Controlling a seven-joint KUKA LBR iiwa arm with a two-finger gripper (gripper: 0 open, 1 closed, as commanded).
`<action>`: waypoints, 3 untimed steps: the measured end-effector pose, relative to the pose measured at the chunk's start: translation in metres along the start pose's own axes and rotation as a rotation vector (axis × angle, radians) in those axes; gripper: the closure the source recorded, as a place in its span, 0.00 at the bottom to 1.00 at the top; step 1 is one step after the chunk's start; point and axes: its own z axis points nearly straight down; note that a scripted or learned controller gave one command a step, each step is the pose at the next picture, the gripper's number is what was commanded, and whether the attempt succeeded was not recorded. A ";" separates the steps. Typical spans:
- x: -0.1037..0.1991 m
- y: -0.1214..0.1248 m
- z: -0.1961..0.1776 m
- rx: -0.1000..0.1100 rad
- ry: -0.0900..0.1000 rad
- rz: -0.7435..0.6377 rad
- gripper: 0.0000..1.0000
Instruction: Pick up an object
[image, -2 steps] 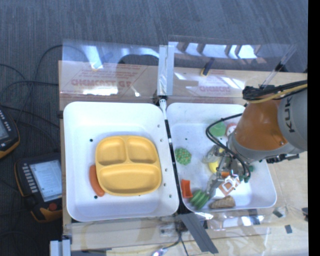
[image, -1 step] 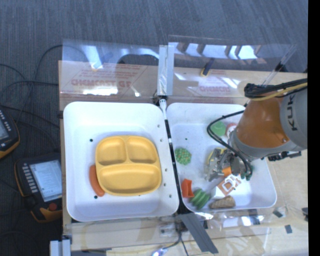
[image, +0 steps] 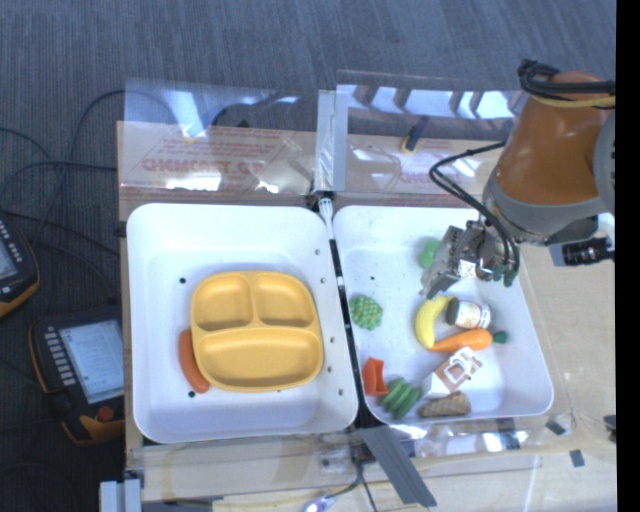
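The right bin (image: 520, 400) holds toy food: a banana (image: 429, 322), a small white jar (image: 467, 314), a carrot (image: 463, 341), a green round pea cluster (image: 366, 312), a red pepper piece (image: 373, 376), a green pickle bundle (image: 401, 397), a brown piece (image: 445, 405) and a white-and-red pack (image: 457, 372). My gripper (image: 458, 270) hangs over the bin's upper middle, just above the banana and the jar. A green item (image: 430, 251) peeks out at the gripper's left. Nothing shows between the fingers.
The left bin (image: 160, 400) carries a yellow divided plate (image: 258, 330) with an orange sausage-like piece (image: 190, 362) by its left edge. A clear plastic wall (image: 330, 140) stands behind both bins. Devices and cables lie on the floor at the left.
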 end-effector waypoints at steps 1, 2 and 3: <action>-0.038 0.061 -0.031 0.001 -0.001 -0.074 1.00; -0.080 -0.008 0.033 0.001 0.001 -0.402 1.00; -0.131 -0.061 0.150 0.002 -0.012 -0.493 1.00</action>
